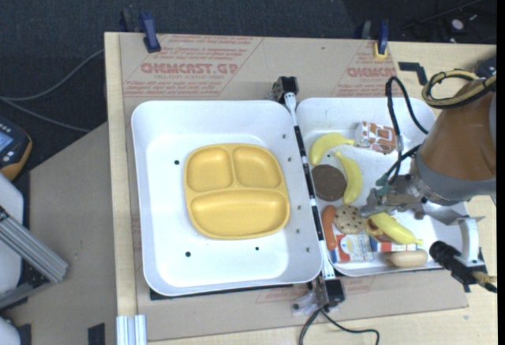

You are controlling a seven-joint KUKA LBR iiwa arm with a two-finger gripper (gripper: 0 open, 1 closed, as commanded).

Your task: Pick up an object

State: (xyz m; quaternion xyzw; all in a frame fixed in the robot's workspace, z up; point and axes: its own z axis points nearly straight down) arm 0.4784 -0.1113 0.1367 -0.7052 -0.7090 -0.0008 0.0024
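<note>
Bread roll (405,259) and banana (392,227) lie just below the gripper (384,197).
Whether the gripper is released or clenched, I cannot tell.

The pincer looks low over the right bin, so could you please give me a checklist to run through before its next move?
1. Pincer over the right bin: ok.
2. Target within reach: ok, a banana lies just below it.
3. Something between the fingers: cannot tell, they are too small and blurred.
4. Room around the target: not ok, a cookie and a bread roll crowd it.
5. Left bin ready for a drop: ok, the yellow divided plate lies flat.
</note>
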